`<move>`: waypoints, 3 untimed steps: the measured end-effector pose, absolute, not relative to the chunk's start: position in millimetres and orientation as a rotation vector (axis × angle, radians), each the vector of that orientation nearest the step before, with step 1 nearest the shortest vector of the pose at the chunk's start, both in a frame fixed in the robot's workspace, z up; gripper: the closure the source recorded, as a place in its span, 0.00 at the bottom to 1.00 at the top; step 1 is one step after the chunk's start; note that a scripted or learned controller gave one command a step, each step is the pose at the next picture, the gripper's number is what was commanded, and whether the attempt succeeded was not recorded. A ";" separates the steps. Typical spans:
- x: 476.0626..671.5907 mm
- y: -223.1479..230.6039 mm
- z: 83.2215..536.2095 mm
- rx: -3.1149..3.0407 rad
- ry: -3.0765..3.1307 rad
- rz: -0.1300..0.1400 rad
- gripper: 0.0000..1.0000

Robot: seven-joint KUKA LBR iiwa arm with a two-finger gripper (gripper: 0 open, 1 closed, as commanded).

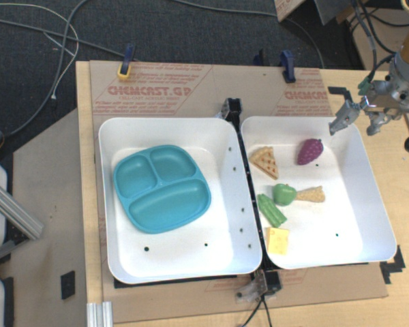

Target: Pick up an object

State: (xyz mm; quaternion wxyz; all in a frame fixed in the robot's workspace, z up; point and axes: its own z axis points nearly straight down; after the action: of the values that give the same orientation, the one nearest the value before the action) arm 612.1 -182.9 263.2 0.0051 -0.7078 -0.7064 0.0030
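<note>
Camera view, from largest to smallest: a cardboard-covered bench point(191, 87) carries two shallow white bins side by side. The left bin point(116, 251) holds a teal divided plate point(162, 188), lying flat toward that bin's left half. The right bin point(354, 223) holds the small toys. A purple grape bunch point(309, 150) lies near the bin's far side, well apart from the rest. A pizza slice point(264, 161) sits close to the divider between the bins. A green pepper point(284, 195) touches a tan cone-shaped piece point(311, 195) on its right, and a green pod point(271, 210) lies just below them. A yellow cheese block point(277, 240) sits nearest the front. The grey arm reaches in at upper right; its gripper point(358, 118) hangs over the right bin's far right corner with fingers spread apart and nothing between them, well away from every toy.
</note>
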 end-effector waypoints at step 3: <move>611.5 -179.9 169.4 -2.218 -2.217 0.004 0.00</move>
State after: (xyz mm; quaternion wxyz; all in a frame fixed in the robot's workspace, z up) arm 611.5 -179.9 169.4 0.0027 -0.7072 -0.7070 0.0014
